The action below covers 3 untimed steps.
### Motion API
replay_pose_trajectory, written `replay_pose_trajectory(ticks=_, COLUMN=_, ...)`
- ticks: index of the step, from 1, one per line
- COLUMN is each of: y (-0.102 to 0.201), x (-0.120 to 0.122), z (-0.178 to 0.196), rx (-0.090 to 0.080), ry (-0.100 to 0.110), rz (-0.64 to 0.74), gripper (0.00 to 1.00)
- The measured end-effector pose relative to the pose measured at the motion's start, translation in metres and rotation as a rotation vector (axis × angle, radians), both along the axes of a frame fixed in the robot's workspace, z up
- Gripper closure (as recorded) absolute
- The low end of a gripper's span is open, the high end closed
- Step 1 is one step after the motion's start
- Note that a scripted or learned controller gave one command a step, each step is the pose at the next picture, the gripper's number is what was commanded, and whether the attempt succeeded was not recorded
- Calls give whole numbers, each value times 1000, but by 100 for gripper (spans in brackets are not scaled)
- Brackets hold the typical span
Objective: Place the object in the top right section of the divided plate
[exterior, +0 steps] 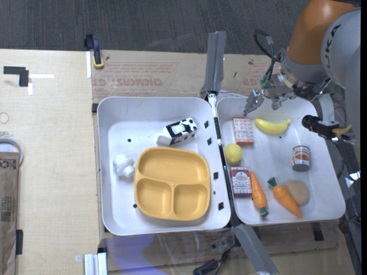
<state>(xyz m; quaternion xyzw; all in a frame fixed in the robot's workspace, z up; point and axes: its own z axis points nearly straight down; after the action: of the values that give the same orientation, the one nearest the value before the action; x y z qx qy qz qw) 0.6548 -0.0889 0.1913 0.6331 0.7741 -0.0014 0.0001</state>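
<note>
Yellow plate, apparently black-and-white cow

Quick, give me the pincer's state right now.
Pincer: above the far-left corner of the right bin, near the banana; nothing seen between its tips; open or shut cannot be told.

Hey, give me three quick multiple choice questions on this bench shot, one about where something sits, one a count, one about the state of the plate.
1. Where is the banana?
A. right bin, upper part
B. left bin
C. on the plate

2. How many carrots lie in the right bin?
A. one
B. two
C. four

3. What state is the yellow divided plate in?
A. flipped over
B. nothing in its sections
C. stacked with cans

Answers:
1. A, it lies near the right bin's top, below the hand.
2. B, one carrot beside the red carton, another carrot by the potato.
3. B, all three sections show bare yellow.
</note>
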Motion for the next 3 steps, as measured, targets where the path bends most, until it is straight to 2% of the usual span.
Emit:
replay_pose_trajectory(ticks=1, y=-26, x=4, z=-16, rx=-1, ry=0, rz=-571, gripper=0)
replay_pose_trajectory(ticks=2, y=-12, x=4, z=-17, rx=-1, ry=1, rz=-542, gripper=0)
replay_pose_trajectory(ticks=3, y=-111, x=-11, z=-61, rx=0, ry=1, rz=-636, gripper=0)
